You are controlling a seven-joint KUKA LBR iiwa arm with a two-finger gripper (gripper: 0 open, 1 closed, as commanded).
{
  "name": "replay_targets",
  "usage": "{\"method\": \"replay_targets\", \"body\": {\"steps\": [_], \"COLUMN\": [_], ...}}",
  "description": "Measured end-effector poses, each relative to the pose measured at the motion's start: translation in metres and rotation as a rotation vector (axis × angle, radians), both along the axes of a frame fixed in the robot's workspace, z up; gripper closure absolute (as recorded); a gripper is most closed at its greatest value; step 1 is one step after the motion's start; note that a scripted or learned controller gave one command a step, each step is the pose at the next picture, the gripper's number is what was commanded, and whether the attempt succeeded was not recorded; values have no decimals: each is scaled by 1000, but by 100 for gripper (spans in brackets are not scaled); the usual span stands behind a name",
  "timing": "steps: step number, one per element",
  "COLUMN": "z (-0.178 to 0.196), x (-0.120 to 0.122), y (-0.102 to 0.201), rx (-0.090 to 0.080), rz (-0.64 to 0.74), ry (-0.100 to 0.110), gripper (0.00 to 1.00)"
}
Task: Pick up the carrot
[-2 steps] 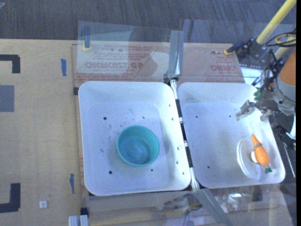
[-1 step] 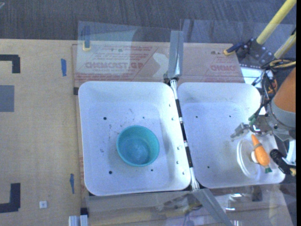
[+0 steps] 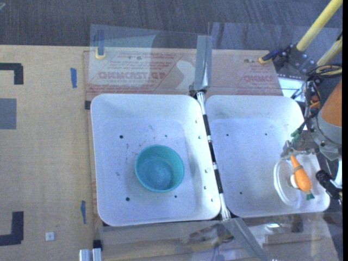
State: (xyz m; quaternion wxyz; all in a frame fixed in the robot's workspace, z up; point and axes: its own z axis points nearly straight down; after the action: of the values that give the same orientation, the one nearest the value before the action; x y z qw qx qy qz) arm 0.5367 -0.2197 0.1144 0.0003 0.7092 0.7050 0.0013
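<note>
The tool (image 3: 302, 145) hovers above the carrot (image 3: 300, 177) in the right bin (image 3: 244, 156); its grip state is unclear, pickup unfinished.

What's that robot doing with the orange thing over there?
The robot arm is reaching in over the right-hand white bin, and its gripper is just above a carrot. The carrot lies near that bin's right edge, beside a clear round dish. From this view you cannot tell whether it has hold of the carrot. In the left bin a blue bowl sits alone.
</note>
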Motion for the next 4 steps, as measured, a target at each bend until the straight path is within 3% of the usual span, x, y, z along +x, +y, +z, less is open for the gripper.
{"method": "replay_targets", "body": {"steps": [1, 2, 3, 4], "z": [-26, 72, 81, 81], "x": [52, 61, 74, 74], "y": [33, 35, 9, 9], "rx": [-4, -2, -2, -2], "rz": [-535, -414, -690, -691], "ry": [-3, 2, 3, 3], "gripper": [100, 100, 100, 0]}}
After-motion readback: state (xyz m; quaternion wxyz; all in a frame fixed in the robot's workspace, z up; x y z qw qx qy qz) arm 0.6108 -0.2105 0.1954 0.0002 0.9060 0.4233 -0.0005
